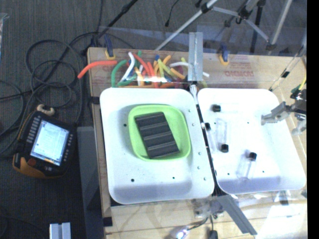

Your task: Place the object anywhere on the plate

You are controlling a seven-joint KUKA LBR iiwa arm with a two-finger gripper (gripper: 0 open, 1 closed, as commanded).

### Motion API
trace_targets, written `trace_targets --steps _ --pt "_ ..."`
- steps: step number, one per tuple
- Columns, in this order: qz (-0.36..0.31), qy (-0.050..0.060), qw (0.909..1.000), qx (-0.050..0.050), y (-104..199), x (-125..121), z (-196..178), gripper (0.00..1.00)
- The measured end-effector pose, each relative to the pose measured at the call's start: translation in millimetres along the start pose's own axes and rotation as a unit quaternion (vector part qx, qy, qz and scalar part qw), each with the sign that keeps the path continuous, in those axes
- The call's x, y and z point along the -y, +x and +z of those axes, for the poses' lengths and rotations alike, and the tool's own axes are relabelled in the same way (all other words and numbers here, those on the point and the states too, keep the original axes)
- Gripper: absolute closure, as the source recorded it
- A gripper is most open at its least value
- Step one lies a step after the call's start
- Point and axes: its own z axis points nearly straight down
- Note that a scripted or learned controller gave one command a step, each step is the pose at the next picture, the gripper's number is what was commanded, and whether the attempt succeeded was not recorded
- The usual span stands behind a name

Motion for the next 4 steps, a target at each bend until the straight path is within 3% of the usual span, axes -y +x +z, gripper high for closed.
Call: trace_targets --steps 1,2,3,4 --pt "0.016 0.000 0.9999 0.000 2 1 48 0.00" --pt "0.043 0.001 0.9991 0.000 15 -33 43 0.00" --pt "0.033 -0.001 0.9995 0.001 6 1 -73 0.00" --pt "0.053 0.002 0.9986 0.000 4 2 61 0.00"
